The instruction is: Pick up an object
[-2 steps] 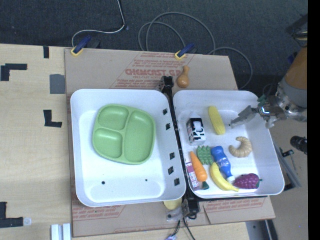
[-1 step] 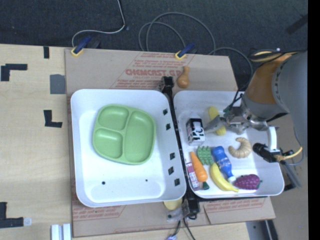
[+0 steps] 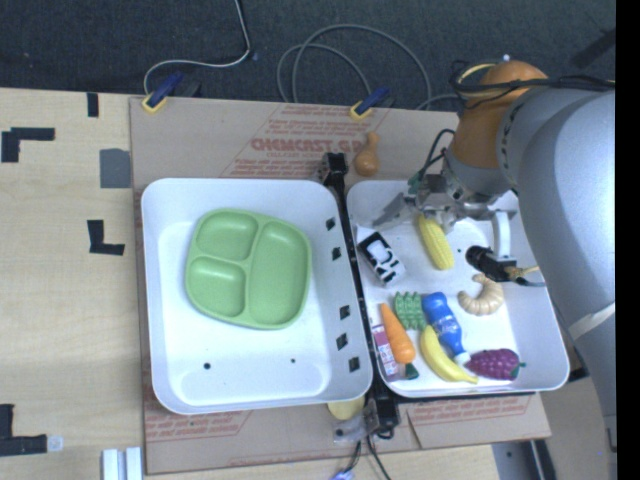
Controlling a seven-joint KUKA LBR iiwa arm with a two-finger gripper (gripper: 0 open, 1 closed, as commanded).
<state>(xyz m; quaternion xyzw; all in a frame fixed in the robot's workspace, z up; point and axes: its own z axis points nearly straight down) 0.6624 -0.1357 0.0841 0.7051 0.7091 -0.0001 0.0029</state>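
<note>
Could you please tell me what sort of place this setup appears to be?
Probably a robotics lab bench: a grey arm over two white bins, toy food like a banana, and loose cables behind.

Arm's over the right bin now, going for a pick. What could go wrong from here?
1. The items at the near end of the right white bin lie packed together: orange toy carrot, blue bottle, yellow toy banana, purple toy grapes. A grasp there may catch two or shove a neighbour.
2. The gripper sits near the yellow toy corn cob; a slightly off descent could push it aside.
3. The tan toy croissant lies by the right wall, leaving the fingers little room.
</note>
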